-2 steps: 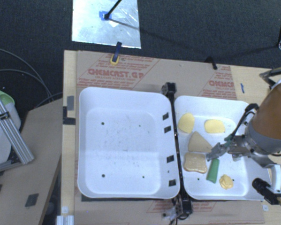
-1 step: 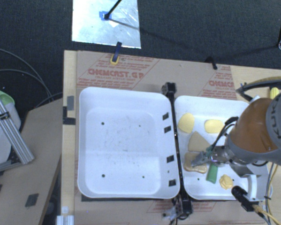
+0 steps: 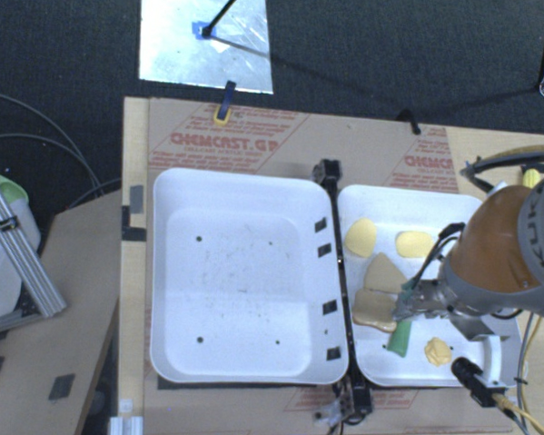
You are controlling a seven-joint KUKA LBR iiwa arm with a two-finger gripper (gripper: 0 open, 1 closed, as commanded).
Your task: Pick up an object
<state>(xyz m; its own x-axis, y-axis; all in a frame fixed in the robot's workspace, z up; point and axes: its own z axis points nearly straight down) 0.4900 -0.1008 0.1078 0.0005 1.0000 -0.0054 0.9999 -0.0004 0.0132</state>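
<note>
A brown board (image 3: pixel 367 140) with red letters covers the bench, and the floor around it is dark carpet. A shiny sheet (image 3: pixel 204 36) lies on the floor past the far edge. Metal bars (image 3: pixel 15 253) stand off the left side.

Two white bins sit side by side on the board. The left bin (image 3: pixel 242 274) has only small specks on its floor. The right bin (image 3: pixel 382 200) holds the things. A yellow round piece (image 3: pixel 361 236) and a yellow oval piece (image 3: pixel 413 242) lie near its far edge. Two tan pieces (image 3: pixel 380 290) lie by its left wall. A green stick (image 3: pixel 398 338) and a small yellow lump (image 3: pixel 437 352) lie near its front edge.

The arm (image 3: pixel 498 251) covers the right side of that bin. The gripper (image 3: pixel 416 304) is low, just above the tan pieces and the green stick. I cannot tell whether it is wide, narrow or holding something.
</note>
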